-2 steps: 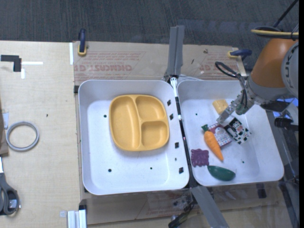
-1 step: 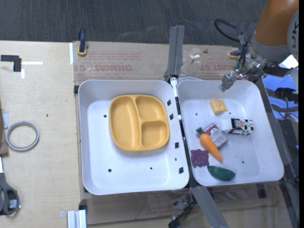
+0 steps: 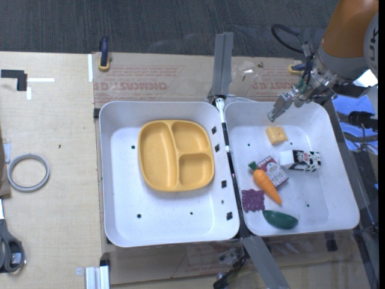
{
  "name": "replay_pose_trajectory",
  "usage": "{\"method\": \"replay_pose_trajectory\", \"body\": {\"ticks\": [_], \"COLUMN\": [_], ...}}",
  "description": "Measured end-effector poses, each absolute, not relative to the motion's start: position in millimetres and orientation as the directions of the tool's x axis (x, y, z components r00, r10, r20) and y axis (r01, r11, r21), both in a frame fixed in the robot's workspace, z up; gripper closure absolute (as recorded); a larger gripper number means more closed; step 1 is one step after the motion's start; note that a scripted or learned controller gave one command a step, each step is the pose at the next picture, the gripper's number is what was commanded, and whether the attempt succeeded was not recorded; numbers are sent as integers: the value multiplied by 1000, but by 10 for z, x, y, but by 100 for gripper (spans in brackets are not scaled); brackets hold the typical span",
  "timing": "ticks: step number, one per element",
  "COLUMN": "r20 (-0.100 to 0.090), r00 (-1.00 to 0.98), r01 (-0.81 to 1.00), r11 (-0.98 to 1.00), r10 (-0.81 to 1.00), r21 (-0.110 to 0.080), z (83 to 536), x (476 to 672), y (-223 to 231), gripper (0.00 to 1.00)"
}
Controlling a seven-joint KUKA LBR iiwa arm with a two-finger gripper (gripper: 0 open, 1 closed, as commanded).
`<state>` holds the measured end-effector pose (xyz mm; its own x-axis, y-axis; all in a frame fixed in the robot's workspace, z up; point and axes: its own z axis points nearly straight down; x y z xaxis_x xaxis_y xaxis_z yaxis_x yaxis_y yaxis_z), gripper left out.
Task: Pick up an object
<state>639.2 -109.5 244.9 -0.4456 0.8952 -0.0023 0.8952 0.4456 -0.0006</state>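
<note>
**A:** Left to right, what's on the bench?

**B:** A grey ring [image 3: 27, 172] and scissors [image 3: 10, 253] lie on the wood at far left. The left bin [image 3: 114, 179] holds a yellow divided plate [image 3: 176, 155]. The right bin [image 3: 337, 161] holds the pickable things: a purple piece [image 3: 252, 200], a toy carrot [image 3: 266, 186] lying against a small red-and-white packet [image 3: 274, 171], a dark green piece [image 3: 280, 219] near the front wall, a yellow block [image 3: 276, 135] farther back, and a black-and-white carton [image 3: 302, 159] on its side.

**A:** And the gripper?

**B:** The gripper [image 3: 283, 108] hangs above the right bin's back edge, tilted toward the yellow block. Nothing is between its fingers; how far apart they stand, I cannot tell.

**A:** So how should the pick go?

**B:** My judgement: the yellow block is nearest and stands well apart from the rest, so it's the cleanest target. Centre over it, come straight down with the fingers straddling its short sides, and close only once they are low around it. The carrot cluster risks catching two things at once.
</note>
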Motion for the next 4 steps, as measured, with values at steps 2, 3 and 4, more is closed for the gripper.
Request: {"method": "replay_pose_trajectory", "body": {"ticks": [2, 3, 4], "r20": [-1, 0, 0], "r00": [29, 141, -180], "r01": [1000, 990, 984], "r11": [-29, -141, 180], "r10": [1000, 990, 984], "r21": [-2, -3, -3], "z": [914, 918, 909], "x": [6078, 5532, 5316], "y": [-1243, -934, -994], "gripper": [0, 0, 0]}}
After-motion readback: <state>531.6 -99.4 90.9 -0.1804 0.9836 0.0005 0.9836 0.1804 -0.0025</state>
